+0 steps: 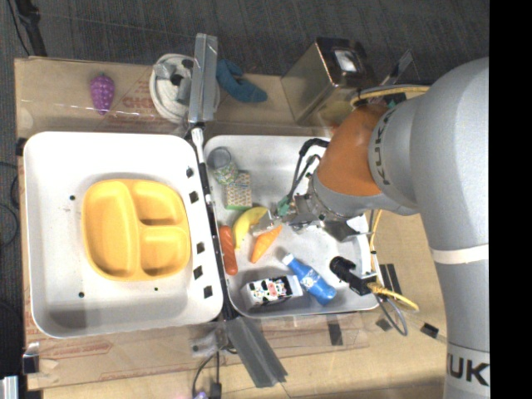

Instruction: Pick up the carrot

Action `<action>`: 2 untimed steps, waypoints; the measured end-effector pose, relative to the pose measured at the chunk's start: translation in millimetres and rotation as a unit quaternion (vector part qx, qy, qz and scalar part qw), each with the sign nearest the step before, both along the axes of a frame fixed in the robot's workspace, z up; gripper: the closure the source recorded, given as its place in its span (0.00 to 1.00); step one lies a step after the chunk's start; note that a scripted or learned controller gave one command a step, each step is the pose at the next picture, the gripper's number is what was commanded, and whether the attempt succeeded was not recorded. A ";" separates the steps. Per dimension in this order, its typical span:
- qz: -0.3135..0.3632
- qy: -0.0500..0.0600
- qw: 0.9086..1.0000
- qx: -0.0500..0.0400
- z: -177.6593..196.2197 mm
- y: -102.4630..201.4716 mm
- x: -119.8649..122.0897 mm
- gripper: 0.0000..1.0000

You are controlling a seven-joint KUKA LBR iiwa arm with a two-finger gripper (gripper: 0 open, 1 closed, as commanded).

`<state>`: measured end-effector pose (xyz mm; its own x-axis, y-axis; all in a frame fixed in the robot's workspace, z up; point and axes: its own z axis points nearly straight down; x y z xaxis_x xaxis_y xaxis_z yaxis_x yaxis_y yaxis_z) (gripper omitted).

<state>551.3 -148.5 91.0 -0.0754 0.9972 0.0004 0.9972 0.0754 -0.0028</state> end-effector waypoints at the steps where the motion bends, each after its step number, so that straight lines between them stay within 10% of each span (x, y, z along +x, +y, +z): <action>1: 0.001 0.001 1.000 0.000 9.2 -0.8 -0.6 1.00; 2: -0.106 -0.001 0.994 0.000 182.4 51.9 34.8 1.00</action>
